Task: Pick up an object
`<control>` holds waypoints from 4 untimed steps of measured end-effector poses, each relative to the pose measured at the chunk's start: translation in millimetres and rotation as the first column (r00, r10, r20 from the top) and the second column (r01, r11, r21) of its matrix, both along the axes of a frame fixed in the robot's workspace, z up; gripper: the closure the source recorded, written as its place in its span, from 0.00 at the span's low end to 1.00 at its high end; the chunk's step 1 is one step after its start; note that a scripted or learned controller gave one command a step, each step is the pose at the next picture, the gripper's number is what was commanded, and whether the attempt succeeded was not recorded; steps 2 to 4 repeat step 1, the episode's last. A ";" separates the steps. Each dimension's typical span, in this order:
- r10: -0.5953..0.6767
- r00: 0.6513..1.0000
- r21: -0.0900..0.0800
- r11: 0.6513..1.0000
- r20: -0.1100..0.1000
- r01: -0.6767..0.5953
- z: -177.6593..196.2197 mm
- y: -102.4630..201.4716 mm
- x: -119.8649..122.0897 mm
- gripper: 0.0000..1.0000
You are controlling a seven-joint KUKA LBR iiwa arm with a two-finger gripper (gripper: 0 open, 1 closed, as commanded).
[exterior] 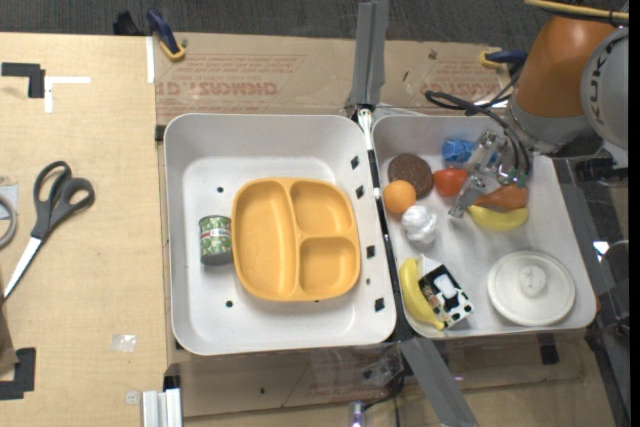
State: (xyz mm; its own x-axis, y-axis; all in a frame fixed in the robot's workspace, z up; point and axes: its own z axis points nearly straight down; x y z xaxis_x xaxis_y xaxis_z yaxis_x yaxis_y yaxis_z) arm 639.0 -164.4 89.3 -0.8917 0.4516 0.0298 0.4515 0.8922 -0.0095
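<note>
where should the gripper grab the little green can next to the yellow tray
Judging from its pose, the green can is best gripped across its middle from straight above. It lies on its side in the left bin, its right flank close against the yellow divided tray, so I would close the fingers on its top and bottom ends, where there is open floor.

My gripper [478, 187] hangs low over the right bin [573, 225], tips just beside a red object [450, 181] and above a yellow fruit [499, 217]. Nothing sits between my fingers. Same bin: blue object [457, 151], brown disc [410, 174], orange [399, 197], white lump [419, 224], banana [415, 296], black-and-white toy [446, 295], white lid [531, 287]. Left bin [190, 155]: yellow divided plate [296, 238] and, touching its left edge, a green can [215, 240]. Scissors [45, 215] lie on the bench.
</note>
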 end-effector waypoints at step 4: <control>0.003 1.000 -0.007 1.000 0.027 -0.003 12.1 -0.3 5.7 1.00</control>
